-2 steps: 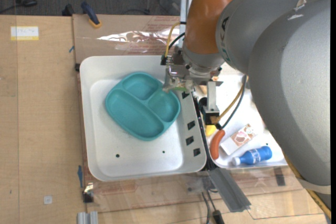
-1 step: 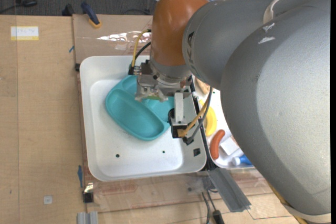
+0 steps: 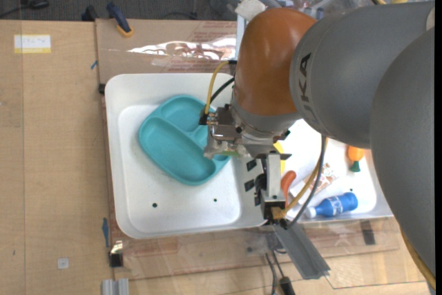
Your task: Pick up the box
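The arm (image 3: 345,65) hung low over the seam between two bins, its gripper (image 3: 268,183) at the right bin (image 3: 366,207); whether the gripper was open or closed could not be told. The box was probably hidden beneath it. One teal dish (image 3: 173,141) lay in the left bin (image 3: 114,148), and one blue bottle (image 3: 335,205) in the right

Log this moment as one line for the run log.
arm: over the bins' divide | gripper: low, fingers unclear | left bin: teal divided plate | right bin: blue bottle | box: not identified
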`<state>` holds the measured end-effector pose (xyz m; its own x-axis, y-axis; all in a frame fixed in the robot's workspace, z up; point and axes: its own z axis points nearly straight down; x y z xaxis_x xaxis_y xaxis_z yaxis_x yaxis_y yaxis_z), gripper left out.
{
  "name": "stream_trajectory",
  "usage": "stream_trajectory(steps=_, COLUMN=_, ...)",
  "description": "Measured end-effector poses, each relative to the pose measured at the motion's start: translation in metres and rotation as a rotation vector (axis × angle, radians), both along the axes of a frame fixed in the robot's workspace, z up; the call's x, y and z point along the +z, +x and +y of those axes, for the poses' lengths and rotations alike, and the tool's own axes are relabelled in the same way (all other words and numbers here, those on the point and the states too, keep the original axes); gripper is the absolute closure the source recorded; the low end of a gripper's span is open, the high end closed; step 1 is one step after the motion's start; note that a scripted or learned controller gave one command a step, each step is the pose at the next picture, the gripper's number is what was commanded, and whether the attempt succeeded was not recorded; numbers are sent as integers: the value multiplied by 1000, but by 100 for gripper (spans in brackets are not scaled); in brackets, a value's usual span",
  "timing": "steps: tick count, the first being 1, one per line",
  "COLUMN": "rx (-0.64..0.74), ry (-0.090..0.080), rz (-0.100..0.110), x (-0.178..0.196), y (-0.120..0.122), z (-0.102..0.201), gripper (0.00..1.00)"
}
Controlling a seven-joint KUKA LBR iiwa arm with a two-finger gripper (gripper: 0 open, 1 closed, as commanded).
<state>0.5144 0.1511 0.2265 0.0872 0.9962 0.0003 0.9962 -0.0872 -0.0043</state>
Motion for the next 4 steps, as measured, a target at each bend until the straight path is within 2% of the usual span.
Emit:
stream_trajectory(steps=1, rx=14, ry=-1, rz=1, x=-24, y=-12, z=45, gripper=100)
stream_trajectory(steps=2, rx=-308, ry=-3, rz=3, x=-126, y=-37, z=73, gripper=100)
stream_trajectory(steps=3, rx=-70, ry=-1, rz=-3, x=-55, y=-35, z=-22, gripper=100)
stream_trajectory(steps=4, rx=-72, ry=0, rz=-3, x=-32, y=-36, z=44, gripper=100)
